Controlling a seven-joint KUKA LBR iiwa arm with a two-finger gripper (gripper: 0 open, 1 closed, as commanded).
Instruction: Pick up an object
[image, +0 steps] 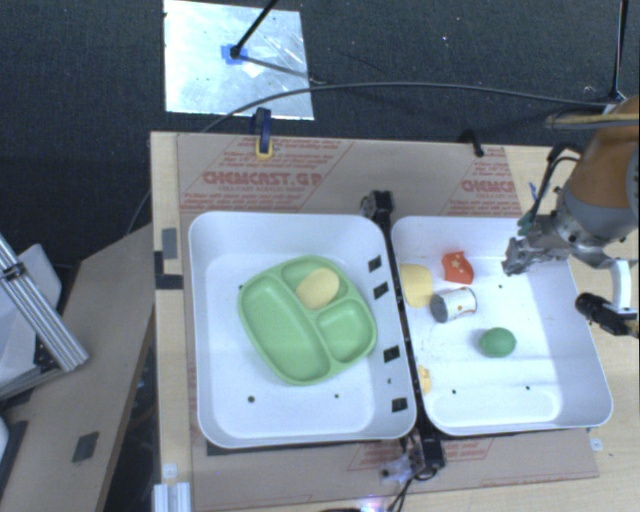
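Objects for picking are seen inside the right bin, which is taken as the reference for all that follows. A green ball is placed near the middle of that bin's floor. A small white and grey cylinder is laid on its side towards the bin's left wall, and a red piece is found just behind it, near but apart. A pale yellow lump is set against the bin's left wall, close to the cylinder. A small orange-yellow scrap is seen at the same wall, nearer the front edge.

The gripper is held over the far right part of the right bin, well apart from the green ball and to the right of the red piece. Whether the jaws are released or clenched cannot be told, as they are too small and blurred.

The left bin is butted against the right bin's left wall. A green divided plate is carried in it, and a yellow lump is lodged in one compartment of the plate, on the side turned towards the right bin. Both bins are borne by the desk, which is covered by printed brown board behind the right bin.
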